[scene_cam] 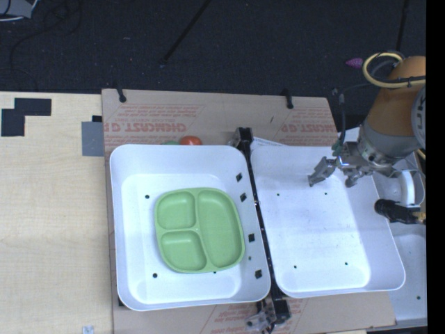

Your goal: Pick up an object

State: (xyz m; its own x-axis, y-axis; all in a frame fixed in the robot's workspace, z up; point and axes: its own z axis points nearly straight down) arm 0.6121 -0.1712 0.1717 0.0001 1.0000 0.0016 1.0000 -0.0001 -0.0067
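Nearest the camera, the front rims of the two bins sit on the cardboard-covered bench (208, 113), with a black clamp (272, 312) at the foot of the seam between them. The left bin (128, 270) holds the one clear candidate for picking: a green divided plate (199, 228), lying flat in the middle of the floor, three compartments facing up. It is shallow and smooth, so I judge it an awkward grasp. A top-down pinch on the flat face would likely slip; the better bet is to close across its outer rim or one of the raised dividers between compartments.

The right bin (379, 273) shows only white floor with a few small dark dots. The tool (335, 174) hangs over that bin's far right corner, its two fingers spread apart with nothing between them. It is well apart from the plate, so the step in hand is to travel left over the black divider rail (252, 207) where the bins meet. It needs enough height to clear that rail and both adjoining walls before coming down.

Further back, a small red-orange object (190, 141) peeks above the left bin's far wall, outside the bin; what it is I cannot tell. The arm (393, 110) stands at the right, its orange band looped with yellow cable.
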